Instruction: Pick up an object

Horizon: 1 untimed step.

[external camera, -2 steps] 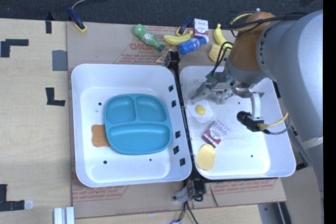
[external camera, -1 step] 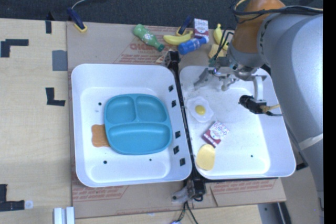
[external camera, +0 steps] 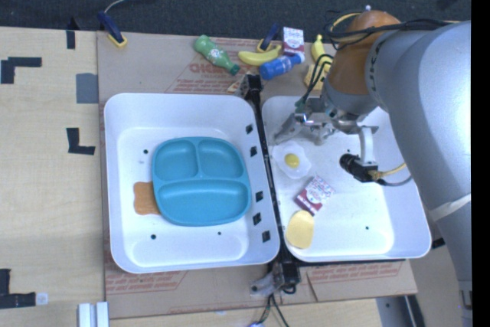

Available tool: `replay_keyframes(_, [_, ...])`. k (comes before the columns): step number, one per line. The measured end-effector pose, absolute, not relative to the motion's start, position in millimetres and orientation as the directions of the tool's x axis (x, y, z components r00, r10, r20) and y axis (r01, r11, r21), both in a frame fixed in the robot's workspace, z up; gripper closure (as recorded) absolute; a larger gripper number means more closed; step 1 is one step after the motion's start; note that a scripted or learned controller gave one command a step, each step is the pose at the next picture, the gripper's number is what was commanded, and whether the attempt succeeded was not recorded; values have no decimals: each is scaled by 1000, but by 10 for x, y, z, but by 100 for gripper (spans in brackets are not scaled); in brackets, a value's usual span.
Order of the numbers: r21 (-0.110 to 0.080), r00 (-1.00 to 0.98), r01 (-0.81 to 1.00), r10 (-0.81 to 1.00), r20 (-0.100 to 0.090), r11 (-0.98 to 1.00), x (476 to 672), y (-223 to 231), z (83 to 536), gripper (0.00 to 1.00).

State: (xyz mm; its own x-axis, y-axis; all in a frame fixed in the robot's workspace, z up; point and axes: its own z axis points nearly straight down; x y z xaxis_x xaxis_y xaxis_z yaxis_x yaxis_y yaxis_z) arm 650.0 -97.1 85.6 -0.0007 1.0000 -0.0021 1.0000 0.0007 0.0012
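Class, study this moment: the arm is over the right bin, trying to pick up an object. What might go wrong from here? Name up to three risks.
1. The fried egg looks flat against the right bin, so the gripper may slide over it and come up with nothing.
2. The egg sits near the bin's left wall, by the black divider; a finger could strike that edge.
3. The red-and-white packet and yellow piece lie close by and might get nudged.
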Motion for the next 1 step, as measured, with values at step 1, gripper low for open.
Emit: replay_keyframes(1, [3, -2, 1000, 1000, -2, 2, 6199, -969, 861, 0])
